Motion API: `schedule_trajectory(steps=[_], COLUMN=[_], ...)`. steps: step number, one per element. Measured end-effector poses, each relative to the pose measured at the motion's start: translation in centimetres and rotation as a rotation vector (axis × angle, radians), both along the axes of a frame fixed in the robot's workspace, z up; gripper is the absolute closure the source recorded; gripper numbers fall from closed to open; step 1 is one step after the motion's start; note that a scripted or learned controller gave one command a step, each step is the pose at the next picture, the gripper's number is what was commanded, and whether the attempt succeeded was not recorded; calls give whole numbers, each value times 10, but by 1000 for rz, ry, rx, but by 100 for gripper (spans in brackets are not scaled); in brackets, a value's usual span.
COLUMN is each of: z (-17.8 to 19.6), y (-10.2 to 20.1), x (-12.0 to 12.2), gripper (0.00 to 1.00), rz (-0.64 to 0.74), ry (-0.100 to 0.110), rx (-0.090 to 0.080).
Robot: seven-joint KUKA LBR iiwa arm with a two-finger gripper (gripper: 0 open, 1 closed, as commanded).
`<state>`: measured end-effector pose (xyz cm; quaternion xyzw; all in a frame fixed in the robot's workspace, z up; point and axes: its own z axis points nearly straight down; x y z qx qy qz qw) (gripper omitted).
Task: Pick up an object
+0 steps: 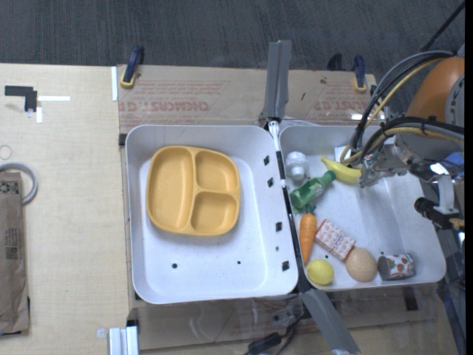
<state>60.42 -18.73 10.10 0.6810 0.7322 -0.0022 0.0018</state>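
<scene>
Where bins (pixel 140 220) number two, one plate (pixel 194 190).

Floor: dark grey carpet (pixel 207 17) fills the top strip behind the bench.
Bench top: pale wood-grain surface (pixel 66 220) stretching to the left.
Board: brown cardboard sheet with red printed lettering (pixel 192 98) lies flat at the bench's back, held by a blue and yellow clamp (pixel 132 66) at its left corner and another blue clamp (pixel 359 73) near the right.
Divider: upright grey metal post (pixel 278 80) at the middle back.
Left edge: brown paper bag (pixel 12 261), a grey ring (pixel 28 183) touching its top, a black bracket (pixel 22 95) near the back.
Light: even, soft, without hard shadows.
</scene>
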Motion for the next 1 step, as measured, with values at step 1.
schedule_trajectory(steps=[1], z=[88], y=[25], x=[30], gripper=[100], rz=[-104], ry=[-1], rx=[3])
